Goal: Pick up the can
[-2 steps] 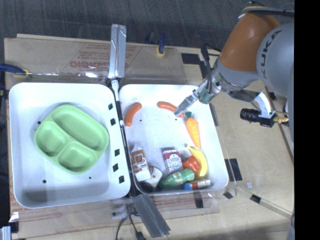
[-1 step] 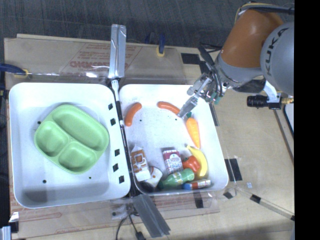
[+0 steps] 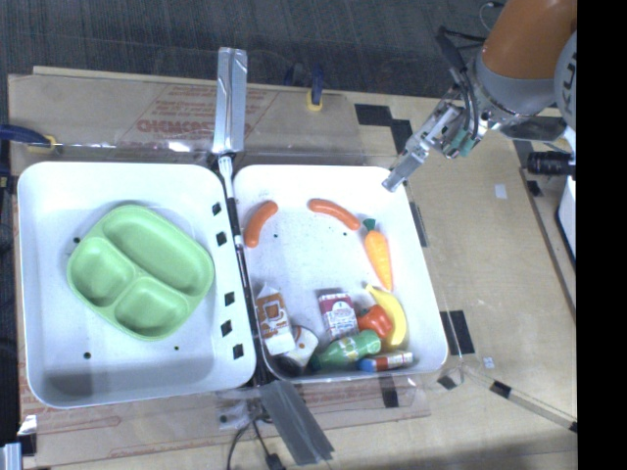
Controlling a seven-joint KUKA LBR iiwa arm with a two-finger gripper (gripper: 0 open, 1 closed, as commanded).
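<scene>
Arm (image 3: 524,37) is reaching in from 3 o'clock, its hand (image 3: 397,179) hanging over the right bin's (image 3: 294,248) rim at the 1 o'clock corner. Nothing is sitting in the hand; I cannot tell whether it is open or closed. The can (image 3: 337,314) is lying in the right bin toward 6 o'clock, red label up, well apart from the hand. A banana (image 3: 390,313) is lying just beside it at 3 o'clock, a green bottle (image 3: 349,349) at 6 o'clock. A carrot (image 3: 378,254) is lying at 1 o'clock of the can. A green plate (image 3: 140,269) is sitting in the left bin (image 3: 49,360).
</scene>
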